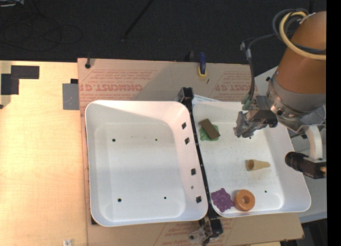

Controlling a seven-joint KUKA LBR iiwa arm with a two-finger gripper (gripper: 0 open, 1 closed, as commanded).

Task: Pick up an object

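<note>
The right bin (277, 199) holds a brown block lying on a green piece (209, 131) near its far left, a tan cone (257, 165) in the middle, a purple lump (221, 199) and an orange ring (245, 200) at the near edge. My gripper (244, 128) hangs over the far middle of this bin, to the right of the brown block and above the cone. Nothing shows between its fingers, and their spacing is unclear from this angle.
The left bin (101, 133) lies beside the right one, a black clip strip (192, 149) between them. Cardboard (133, 82) underlies both. The arm's orange band (306, 42) and grey wrist fill the upper right. A blue-yellow clamp (202, 65) stands at the far edge.
</note>
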